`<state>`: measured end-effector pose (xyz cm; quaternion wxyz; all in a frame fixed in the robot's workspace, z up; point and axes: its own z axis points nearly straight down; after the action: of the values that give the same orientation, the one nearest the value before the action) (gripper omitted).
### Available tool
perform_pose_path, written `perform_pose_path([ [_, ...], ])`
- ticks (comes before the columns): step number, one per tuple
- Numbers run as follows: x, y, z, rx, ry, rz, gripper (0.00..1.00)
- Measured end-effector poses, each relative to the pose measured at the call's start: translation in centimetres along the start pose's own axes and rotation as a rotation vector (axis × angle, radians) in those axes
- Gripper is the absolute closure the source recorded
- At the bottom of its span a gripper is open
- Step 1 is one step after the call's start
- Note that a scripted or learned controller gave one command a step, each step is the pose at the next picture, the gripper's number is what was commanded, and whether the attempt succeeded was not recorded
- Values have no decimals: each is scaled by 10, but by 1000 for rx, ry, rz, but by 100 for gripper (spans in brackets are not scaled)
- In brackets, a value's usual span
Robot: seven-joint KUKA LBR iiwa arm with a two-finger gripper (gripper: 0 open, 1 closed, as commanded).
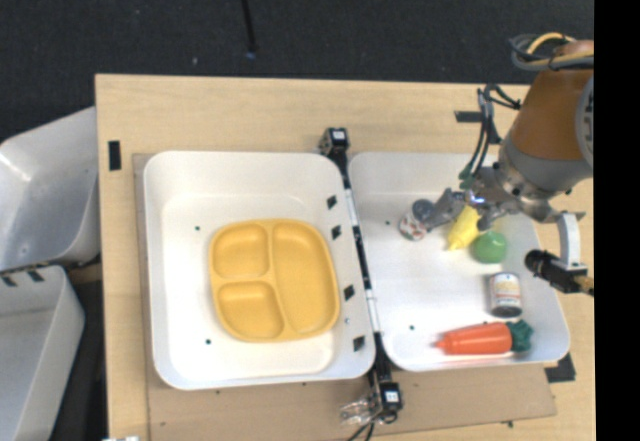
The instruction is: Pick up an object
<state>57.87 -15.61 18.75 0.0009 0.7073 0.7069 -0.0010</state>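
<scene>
In the right white plastic bin (400, 324), an orange toy carrot with a green top (482, 338) lies at the near rim, a small labelled can (506, 293) behind it. Farther back, a green ball (490, 248) and yellow piece (463, 228) sit directly beneath the gripper (478, 201); its grip state cannot be told. A yellow divided plate (273, 280) fills the left bin (175, 229).

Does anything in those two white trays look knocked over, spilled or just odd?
Nothing looks spilled or broken. The small can lies on its side in the right bin, near the toy carrot along the bin's front wall. The yellow divided plate sits slightly askew in the left bin.
</scene>
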Motion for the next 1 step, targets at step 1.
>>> perform_pose_path([
  [1,8,-5,51,3,1,2,0],
])
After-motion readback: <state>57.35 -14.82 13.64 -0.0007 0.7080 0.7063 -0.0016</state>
